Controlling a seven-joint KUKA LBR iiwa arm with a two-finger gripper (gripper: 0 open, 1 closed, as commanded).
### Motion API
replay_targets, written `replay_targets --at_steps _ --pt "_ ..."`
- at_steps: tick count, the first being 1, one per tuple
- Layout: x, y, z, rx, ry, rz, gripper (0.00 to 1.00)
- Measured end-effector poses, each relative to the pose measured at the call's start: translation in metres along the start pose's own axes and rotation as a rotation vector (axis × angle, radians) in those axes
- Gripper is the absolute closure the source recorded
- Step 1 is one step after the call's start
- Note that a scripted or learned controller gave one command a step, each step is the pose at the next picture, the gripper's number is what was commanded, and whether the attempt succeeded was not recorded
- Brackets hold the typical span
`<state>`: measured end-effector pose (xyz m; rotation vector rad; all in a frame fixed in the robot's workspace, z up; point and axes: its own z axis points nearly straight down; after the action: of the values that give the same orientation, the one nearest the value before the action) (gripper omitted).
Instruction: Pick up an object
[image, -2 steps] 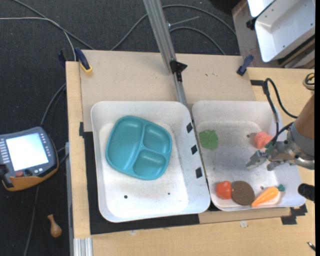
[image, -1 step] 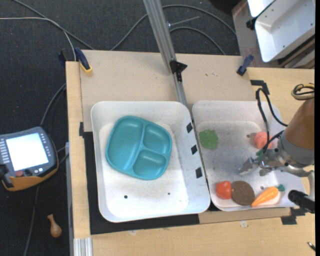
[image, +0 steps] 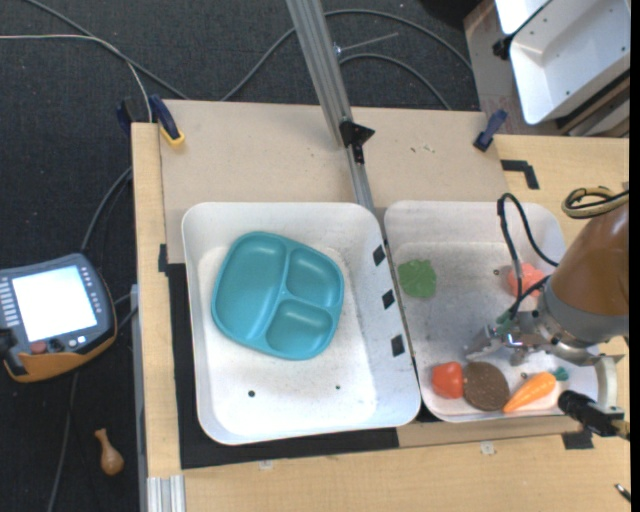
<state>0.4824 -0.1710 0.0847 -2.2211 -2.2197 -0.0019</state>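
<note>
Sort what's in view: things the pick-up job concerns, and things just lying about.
Job: gripper; in the right bin: red tomato, brown disc, carrot, green piece, pink piece.

Lying about: teal divided plate, left bin, pendant.

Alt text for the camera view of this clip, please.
A grey and orange robot arm's gripper hovers low in the right bin, near a tomato, a brown disc and a carrot; a green piece lies further back. The left bin holds a teal divided plate.
</note>
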Motion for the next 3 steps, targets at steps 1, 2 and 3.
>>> replay_targets --at_steps 1,2,3 --pt "-0.001 0.002 -0.014 -0.008 -0.004 0.0 1.0" --pt "0.003 0.008 -0.076 -0.005 -0.004 -0.003 1.0" --pt "-0.001 0.017 -0.135 -0.006 -0.004 -0.002 1.0"
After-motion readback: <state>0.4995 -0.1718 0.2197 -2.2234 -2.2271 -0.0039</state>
